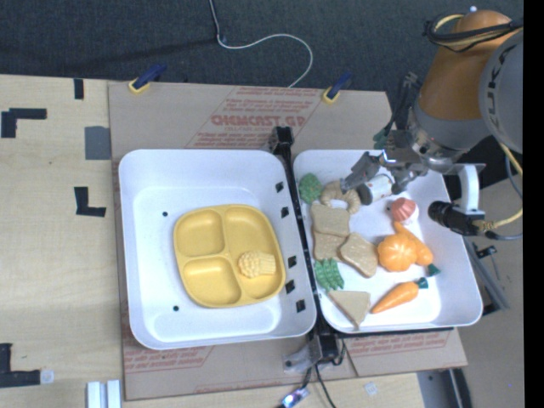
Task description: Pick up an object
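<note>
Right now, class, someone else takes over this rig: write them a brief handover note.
Gripper: low over the right bin, upper part, beside the toy foods; nothing seen between its fingers.
Right bin: bread slices, orange pumpkin, carrot, green pieces.
Left bin: yellow tray with corn in its lower right compartment.
Done: no pick yet.
Left: grasp an object and lift.

Tray (204, 236) in left bin (144, 228) — corn (257, 264) on tray
</note>
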You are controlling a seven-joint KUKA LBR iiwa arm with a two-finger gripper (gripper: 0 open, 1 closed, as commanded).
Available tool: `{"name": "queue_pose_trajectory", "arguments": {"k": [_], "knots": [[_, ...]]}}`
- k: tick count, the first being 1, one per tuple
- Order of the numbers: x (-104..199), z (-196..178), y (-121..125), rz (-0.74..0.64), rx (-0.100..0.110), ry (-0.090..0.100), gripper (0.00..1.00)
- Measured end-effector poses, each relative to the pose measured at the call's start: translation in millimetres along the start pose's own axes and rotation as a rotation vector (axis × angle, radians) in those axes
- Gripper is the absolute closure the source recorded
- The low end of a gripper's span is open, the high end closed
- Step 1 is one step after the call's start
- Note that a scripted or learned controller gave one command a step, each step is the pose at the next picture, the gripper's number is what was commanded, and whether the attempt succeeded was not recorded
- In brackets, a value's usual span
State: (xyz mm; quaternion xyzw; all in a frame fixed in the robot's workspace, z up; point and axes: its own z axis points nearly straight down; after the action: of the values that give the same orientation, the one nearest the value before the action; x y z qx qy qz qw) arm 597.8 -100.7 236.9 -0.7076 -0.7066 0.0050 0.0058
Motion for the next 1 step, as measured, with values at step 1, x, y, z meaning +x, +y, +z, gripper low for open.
{"name": "queue_pose_trajectory", "arguments": {"k": [1], "knots": [[0.3,-8.0,2.2,-0.003,-0.013,-0.001,0.00]]}}
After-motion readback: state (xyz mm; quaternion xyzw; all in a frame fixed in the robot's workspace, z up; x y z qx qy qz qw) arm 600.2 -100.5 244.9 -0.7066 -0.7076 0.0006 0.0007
